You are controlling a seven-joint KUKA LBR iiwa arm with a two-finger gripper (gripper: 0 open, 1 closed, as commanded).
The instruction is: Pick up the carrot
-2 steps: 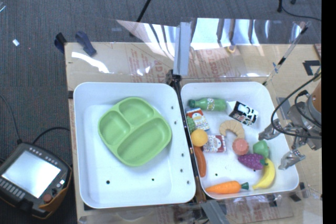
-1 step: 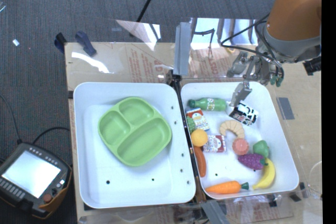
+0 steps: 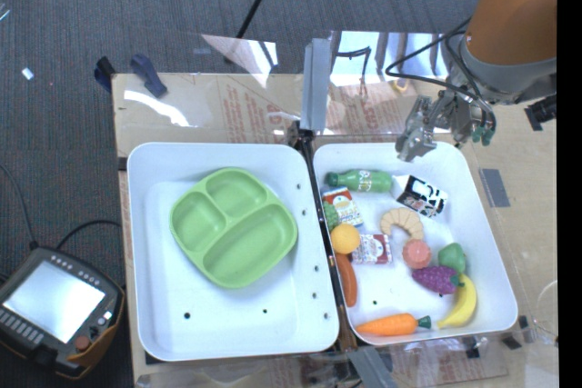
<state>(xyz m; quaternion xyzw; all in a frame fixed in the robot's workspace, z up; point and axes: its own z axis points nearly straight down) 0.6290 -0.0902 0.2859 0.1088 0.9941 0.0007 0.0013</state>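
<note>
While my gripper (image 3: 416,144) hovers over the right bin's (image 3: 486,236) far rim, its grip state is unreadable. Carrot (image 3: 393,323) lies at that bin's near wall, beside the banana (image 3: 462,304).

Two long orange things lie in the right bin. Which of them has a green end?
The carrot at the bin's near edge, beside the banana; it has a green tip. The other, the sausage by the left wall, has none.

No legible text anywhere
</note>
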